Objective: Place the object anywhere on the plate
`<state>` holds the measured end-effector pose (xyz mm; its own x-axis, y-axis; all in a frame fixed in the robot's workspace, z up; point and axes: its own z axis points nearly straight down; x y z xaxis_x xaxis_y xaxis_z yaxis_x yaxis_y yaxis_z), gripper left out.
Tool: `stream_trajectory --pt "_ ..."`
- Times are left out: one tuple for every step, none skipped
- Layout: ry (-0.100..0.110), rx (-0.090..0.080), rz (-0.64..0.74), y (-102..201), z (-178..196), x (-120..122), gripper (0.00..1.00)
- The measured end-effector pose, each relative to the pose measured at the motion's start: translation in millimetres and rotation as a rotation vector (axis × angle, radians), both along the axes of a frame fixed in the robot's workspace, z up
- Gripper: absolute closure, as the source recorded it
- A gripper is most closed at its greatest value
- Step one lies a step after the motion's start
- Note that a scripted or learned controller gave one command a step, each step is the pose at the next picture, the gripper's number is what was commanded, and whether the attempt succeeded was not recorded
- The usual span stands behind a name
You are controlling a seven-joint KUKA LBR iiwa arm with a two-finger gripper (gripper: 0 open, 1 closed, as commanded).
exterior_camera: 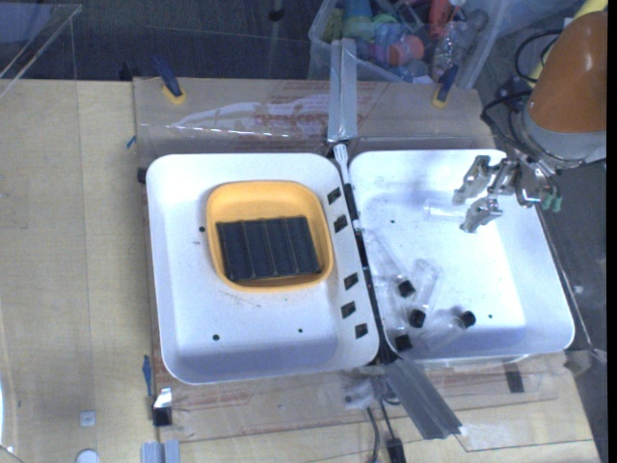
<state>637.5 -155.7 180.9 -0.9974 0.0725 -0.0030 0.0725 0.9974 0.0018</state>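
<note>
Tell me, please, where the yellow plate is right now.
The yellow plate sits in the left bin, with a dark ridged block on it.

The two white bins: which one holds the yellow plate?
The left bin holds the yellow plate, with a dark ridged block lying on it. The right bin has small clear, black-capped items, and the gripper hangs over it.

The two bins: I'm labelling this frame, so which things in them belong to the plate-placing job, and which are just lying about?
Belonging to the job:
- yellow plate in the left bin
- dark ridged slab lying on that plate
- gripper over the right bin

Just lying about:
- clear pieces with black caps in the right bin
- tub of colourful toys behind the bins
</note>
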Motion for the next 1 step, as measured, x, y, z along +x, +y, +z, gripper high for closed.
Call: stream_trajectory --pt "-0.007 -0.002 0.193 -36.9 61.8 24.2 1.00"
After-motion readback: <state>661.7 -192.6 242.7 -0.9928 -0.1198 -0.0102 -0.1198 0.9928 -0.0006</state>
